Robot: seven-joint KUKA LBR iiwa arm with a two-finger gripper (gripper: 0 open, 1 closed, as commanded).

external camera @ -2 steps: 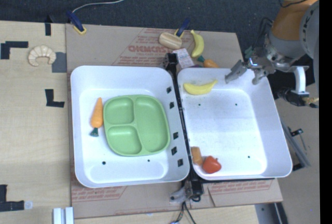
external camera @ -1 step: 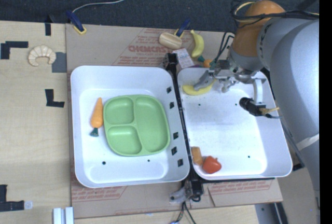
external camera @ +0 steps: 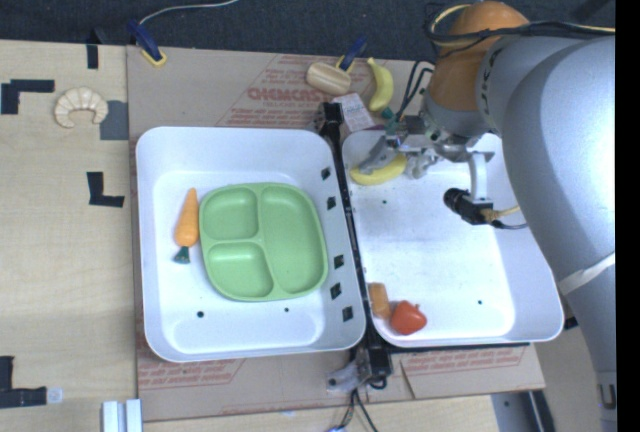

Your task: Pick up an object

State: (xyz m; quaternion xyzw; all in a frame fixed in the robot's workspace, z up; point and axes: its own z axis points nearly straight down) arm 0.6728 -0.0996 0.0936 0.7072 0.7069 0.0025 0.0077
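A yellow banana (external camera: 376, 174) lies in the far left corner of the right bin (external camera: 450, 260). My gripper (external camera: 398, 154) hangs right over it, low at the bin's far wall, and covers the banana's right end. A red tomato-like toy (external camera: 407, 318) and a small orange piece (external camera: 379, 298) rest at the right bin's near left corner. In the left bin (external camera: 165, 310) an orange carrot (external camera: 187, 217) lies beside a green divided plate (external camera: 264, 241).
Behind the bins on the cardboard sit a second banana (external camera: 380, 85), a bread roll (external camera: 327, 77) and a small packet (external camera: 354, 110). A croissant (external camera: 80, 106) lies on the bench at far left. The grey arm (external camera: 560, 140) covers the right bin's right side.
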